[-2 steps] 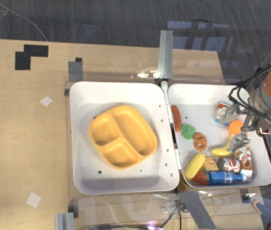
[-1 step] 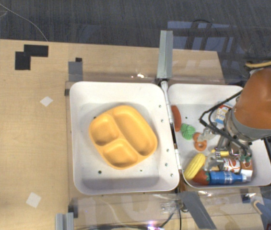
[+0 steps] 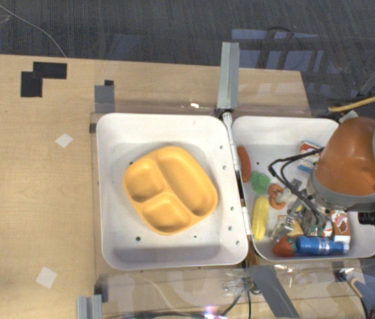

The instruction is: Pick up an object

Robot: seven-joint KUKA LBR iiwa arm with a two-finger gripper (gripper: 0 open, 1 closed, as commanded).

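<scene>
The right bin point(image 3: 273, 130) holds several small items: a yellow corn cob point(image 3: 259, 217), a green piece point(image 3: 261, 181), a red sausage-like piece point(image 3: 243, 159), a blue bottle point(image 3: 321, 246) and a red tomato-like piece point(image 3: 283, 247). My gripper point(image 3: 298, 216) reaches down among them from the orange wrist band point(image 3: 352, 159), just right of the corn and above the blue bottle. Cables and metal parts hide the fingertips.
The left bin point(image 3: 107, 178) holds a yellow three-compartment tray point(image 3: 169, 188). A red and white carton point(image 3: 341, 224) lies at the right bin's lower right. A metal divider post point(image 3: 227, 78) stands behind the bins.
</scene>
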